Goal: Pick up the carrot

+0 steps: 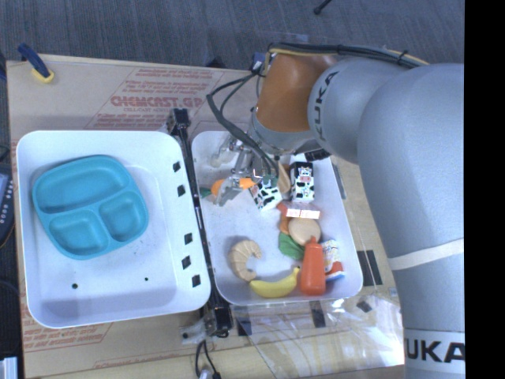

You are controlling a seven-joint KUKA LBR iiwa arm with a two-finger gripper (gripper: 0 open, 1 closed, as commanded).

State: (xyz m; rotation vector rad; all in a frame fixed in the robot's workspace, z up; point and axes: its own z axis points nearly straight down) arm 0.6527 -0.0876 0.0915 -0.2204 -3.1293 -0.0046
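The carrot (pixel 245 183) is a small orange piece lying in the upper left part of the right bin (pixel 347 235), with another orange bit of it showing near the bin's left wall. My gripper (pixel 226 171) hangs low over it, reaching in from the right. Its two metal fingers stand apart, one toward the bin's far edge and the other (pixel 228 192) crossing over the carrot's middle and hiding part of it. The gripper is open, and the carrot rests on the bin floor, not lifted.
Right beside the carrot stand two cow-patterned cartons (pixel 302 181). Further forward lie a croissant (pixel 245 257), a banana (pixel 274 284), a red bottle (pixel 313 267), a green item (pixel 289 245) and a tan round (pixel 304 231). The left bin (pixel 31 290) holds a blue divided plate (pixel 88 205).
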